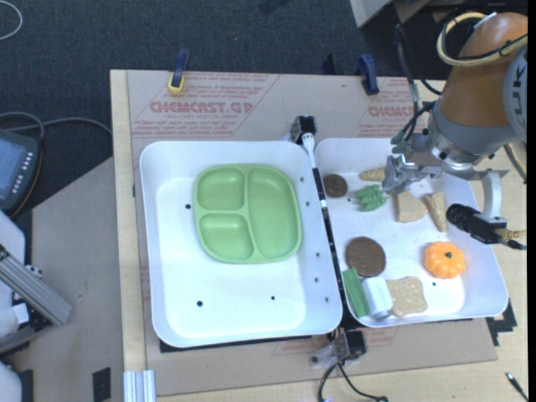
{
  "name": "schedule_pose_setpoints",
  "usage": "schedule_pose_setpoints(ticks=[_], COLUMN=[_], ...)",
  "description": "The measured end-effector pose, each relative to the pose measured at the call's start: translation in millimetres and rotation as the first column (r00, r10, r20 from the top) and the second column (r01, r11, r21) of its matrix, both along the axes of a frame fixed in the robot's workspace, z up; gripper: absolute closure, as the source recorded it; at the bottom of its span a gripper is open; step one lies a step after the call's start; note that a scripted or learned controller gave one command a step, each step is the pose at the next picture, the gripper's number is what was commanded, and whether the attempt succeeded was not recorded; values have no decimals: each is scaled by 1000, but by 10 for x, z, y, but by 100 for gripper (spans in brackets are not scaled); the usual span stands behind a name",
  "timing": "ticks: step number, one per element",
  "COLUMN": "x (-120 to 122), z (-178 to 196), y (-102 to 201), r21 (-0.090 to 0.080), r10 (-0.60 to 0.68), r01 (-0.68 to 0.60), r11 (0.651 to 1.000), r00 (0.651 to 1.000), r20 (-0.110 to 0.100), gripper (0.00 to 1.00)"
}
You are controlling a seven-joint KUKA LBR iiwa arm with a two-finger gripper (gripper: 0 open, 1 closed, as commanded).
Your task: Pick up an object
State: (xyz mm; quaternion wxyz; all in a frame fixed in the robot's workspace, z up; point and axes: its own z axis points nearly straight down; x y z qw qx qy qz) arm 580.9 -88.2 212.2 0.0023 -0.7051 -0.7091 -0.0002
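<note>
Two shallow white plastic bins sit side by side on a brown cardboard-topped desk (243,107), seen from above at a slant. The landmark for every place here is a small orange toy pumpkin (445,260), which lies in the right-hand bin (490,296) near its right wall.

Far to the view's left of the pumpkin, in the left-hand bin (167,249), lies a pale green plastic plate with three compartments (248,213).

The other things share the pumpkin's bin. To the pumpkin's left lies a dark brown round patty (366,255). Below and left of the pumpkin, near the front rim, lies a square tan slice of toast (407,296). It touches a green and white block (367,294) on the side away from the pumpkin.

Just above the pumpkin lies a pale tan narrow wedge (435,211), and beside it, a little further left, a pale tan squarish piece (410,208). Further up and left of the pumpkin lies a green leafy toy vegetable (368,197), with a small tan scrap (373,174) just above it and a small dark brown disc (335,185) beyond it.

A grey arm with an orange band (490,48) reaches in above the pumpkin. Its gripper (397,181) hangs up and left of the pumpkin, just beside the leafy vegetable and the squarish piece. Whether the gripper is released or clenched cannot be told from this angle.
</note>
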Motion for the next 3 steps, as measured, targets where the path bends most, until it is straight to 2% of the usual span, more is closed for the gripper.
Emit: schedule_pose_setpoints(ticks=[1, 2, 3], x=[-107, -91, -98], z=[110, 33, 164], y=[601, 1138, 1655], r21=[1, -1, -1], r10=[1, 1, 1], r01=[-1, -1, -1], r11=[1000, 1000, 1000], r00=[1000, 1000, 1000], r20=[0, -2, 5], gripper=[100, 100, 100])
